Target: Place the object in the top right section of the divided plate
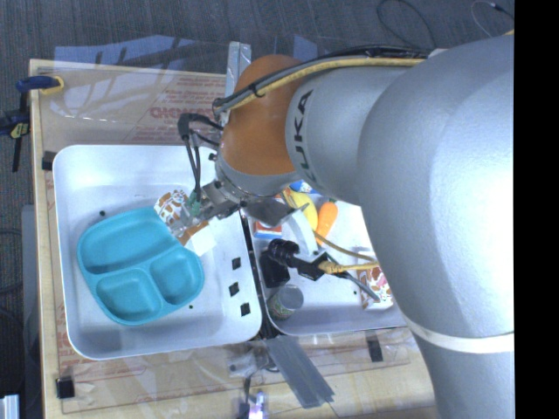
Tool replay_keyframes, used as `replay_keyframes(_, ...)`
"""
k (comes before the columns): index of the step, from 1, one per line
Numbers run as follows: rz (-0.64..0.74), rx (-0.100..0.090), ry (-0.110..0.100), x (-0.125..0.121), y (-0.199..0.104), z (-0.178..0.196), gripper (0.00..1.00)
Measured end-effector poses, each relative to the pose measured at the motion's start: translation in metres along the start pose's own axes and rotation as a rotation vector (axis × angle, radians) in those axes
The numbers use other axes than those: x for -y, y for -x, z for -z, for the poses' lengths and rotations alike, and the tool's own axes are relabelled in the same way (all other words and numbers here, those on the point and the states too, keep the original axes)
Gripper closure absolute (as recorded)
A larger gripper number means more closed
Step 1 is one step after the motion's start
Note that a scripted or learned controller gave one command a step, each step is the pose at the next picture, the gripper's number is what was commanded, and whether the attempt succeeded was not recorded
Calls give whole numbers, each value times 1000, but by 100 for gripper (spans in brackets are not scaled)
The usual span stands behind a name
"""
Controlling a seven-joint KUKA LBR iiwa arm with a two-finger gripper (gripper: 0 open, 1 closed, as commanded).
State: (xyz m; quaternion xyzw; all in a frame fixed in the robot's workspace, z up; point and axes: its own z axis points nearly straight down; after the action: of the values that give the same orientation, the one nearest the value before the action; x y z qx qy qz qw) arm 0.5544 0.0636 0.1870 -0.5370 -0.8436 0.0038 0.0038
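Item: orange-and-white patterned object [171, 206], lying centre-left of frame against the blue divided plate [131, 264] at its upper right edge, end effector [199, 209] hovering alongside, presumably lining up that section; grip state cannot be told.

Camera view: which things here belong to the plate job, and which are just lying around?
For the job:
- blue divided plate
- brown-and-white patterned object, by the plate's top right, likely the one to place
- tool, right beside it

Lying about, in the right bin:
- orange item
- yellow item
- grey round item
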Motion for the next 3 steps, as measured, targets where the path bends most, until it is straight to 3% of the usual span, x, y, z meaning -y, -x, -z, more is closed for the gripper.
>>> replay_keyframes(1,226,3,3,-16,-95,13,100)
replay_keyframes(2,228,1,-7,-17,-94,18,100)
replay_keyframes(3,92,4,18,-31,-79,-70,100)
